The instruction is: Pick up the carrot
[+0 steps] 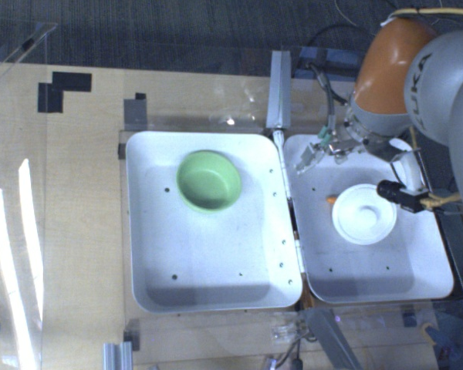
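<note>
The carrot [332, 200] shows as a small orange sliver in the right bin [370, 280], touching the left edge of a white bowl [363, 215]. The gripper [315, 154] hangs over that bin's back-left corner, apart from the carrot, holding nothing; how wide it stands I cannot tell.

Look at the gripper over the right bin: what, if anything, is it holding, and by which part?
Nothing shows between the fingers of the gripper. The carrot lies in the right bin, a small orange bit at the white bowl.
</note>
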`<action>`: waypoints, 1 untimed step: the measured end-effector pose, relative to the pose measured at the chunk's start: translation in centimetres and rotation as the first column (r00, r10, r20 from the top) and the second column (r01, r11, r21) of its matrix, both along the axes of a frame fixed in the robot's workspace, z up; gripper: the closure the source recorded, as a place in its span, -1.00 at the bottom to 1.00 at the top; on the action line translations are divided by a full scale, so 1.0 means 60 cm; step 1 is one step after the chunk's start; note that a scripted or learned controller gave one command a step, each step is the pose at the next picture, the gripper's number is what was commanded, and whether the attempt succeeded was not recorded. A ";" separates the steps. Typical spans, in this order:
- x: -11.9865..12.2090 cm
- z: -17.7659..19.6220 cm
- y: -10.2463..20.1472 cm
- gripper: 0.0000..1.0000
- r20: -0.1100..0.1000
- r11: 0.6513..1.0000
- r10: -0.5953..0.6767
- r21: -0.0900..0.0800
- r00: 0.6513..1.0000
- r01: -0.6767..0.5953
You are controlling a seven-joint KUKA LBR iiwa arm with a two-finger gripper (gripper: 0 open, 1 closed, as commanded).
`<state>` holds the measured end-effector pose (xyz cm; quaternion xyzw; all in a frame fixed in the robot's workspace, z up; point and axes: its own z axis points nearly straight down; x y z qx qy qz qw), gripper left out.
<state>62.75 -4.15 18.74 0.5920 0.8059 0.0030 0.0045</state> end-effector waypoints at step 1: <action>-0.032 -0.152 -0.083 -1.00 -0.006 1.000 0.022 0.000 1.000 -0.022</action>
